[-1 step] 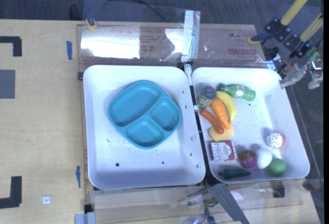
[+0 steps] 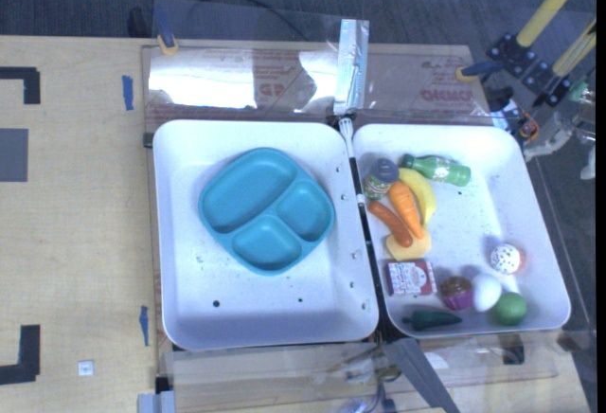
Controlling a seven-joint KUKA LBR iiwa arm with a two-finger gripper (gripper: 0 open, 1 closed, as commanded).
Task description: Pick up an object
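The right bin holds several toy foods. A green bottle lies at the back beside a grey can. A yellow banana, a carrot and an orange stick crowd the bin's left side, above a yellow wedge. A red carton, a purple piece, a white egg and a green lime sit along the front. A dark green vegetable lies at the front wall. A speckled ball rests alone at the right.
The left bin holds a blue sectioned plate. Yellow poles with black clamps stand at the top right. Shiny plastic sheeting lies behind both bins. The wooden bench stretches left.
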